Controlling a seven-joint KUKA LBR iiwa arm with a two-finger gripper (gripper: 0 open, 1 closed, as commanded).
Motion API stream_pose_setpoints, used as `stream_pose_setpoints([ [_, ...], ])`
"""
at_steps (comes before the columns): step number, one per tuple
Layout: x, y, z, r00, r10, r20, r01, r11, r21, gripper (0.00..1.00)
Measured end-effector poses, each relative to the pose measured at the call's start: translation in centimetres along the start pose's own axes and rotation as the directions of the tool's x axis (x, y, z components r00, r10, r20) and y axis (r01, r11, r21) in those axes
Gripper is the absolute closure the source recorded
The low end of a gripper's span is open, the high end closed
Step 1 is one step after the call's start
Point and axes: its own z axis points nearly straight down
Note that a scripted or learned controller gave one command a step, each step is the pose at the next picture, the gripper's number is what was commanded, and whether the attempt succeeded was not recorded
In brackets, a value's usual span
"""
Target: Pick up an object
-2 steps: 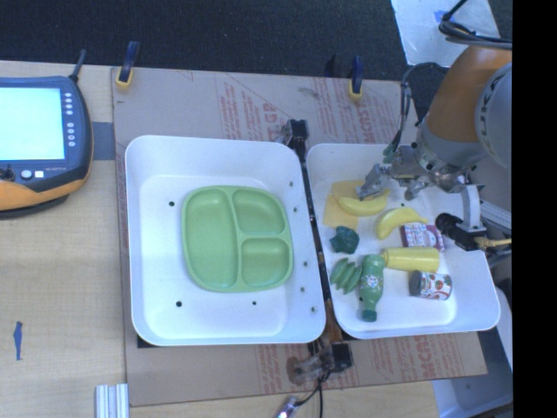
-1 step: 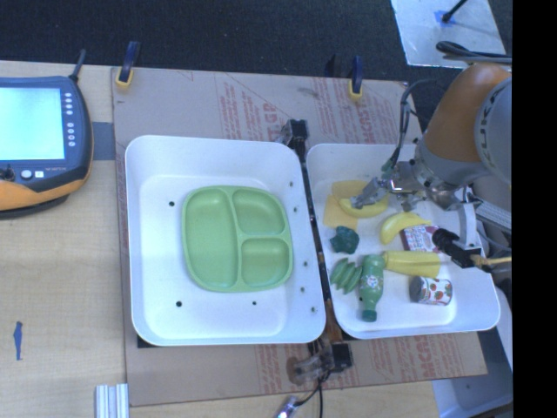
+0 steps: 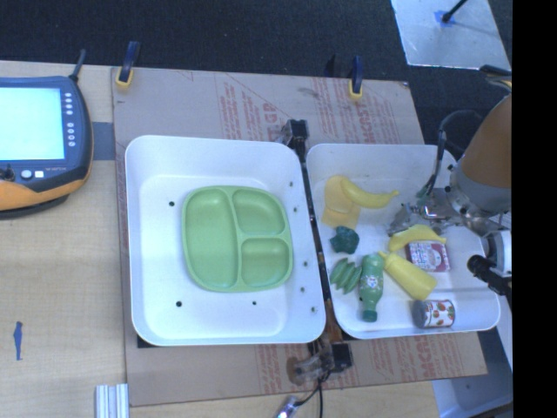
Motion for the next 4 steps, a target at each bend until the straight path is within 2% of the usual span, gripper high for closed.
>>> stream_pose_setpoints([
  [1,6.5,-5.9,0.1,1.0,-0.004,0.0,0.004,1.0,0.0,0.0],
  [2,10.1,5.0,-4.1,1.0,-0.002,0.0,0.002,1.0,-0.003,0.0],
  [3,1.5,1.2,-7.4,1.0,0.001,0.001,-0.001,1.0,-0.002,0.0],
  [4,4.3,-7.0,-7.5,1.0,-0.002,0.0,0.002,1.0,0.0,0.0],
])
